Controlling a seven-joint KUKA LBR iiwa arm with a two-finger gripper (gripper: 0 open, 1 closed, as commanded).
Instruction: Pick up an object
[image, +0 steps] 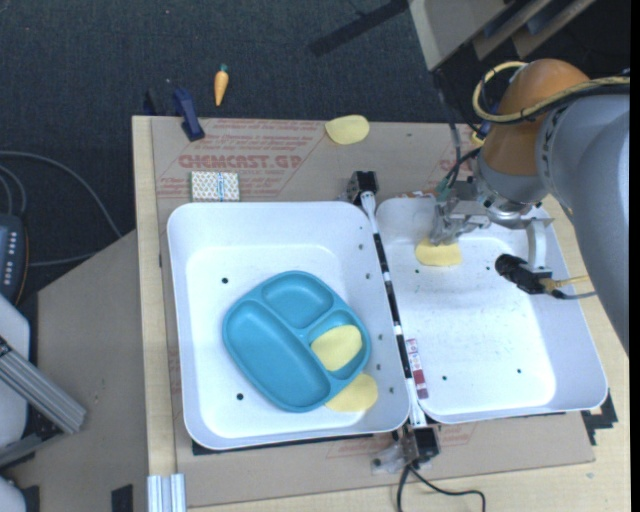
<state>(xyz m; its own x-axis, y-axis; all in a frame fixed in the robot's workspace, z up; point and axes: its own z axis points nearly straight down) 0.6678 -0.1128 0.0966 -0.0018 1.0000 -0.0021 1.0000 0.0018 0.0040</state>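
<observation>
Two white bins (200, 250) are set side by side on the counter (260, 150). Over the right bin's far-left corner, the end effector (443, 232) is poised just above a yellow piece (439, 254); its opening cannot be told.

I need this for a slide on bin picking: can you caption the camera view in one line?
KUKA arm's gripper poised over a yellow piece in the right bin; blue divided plate in the left bin.

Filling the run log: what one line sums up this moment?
gripper | right bin, far left corner | directly over yellow piece | lift not seen | blue plate in left bin
</observation>
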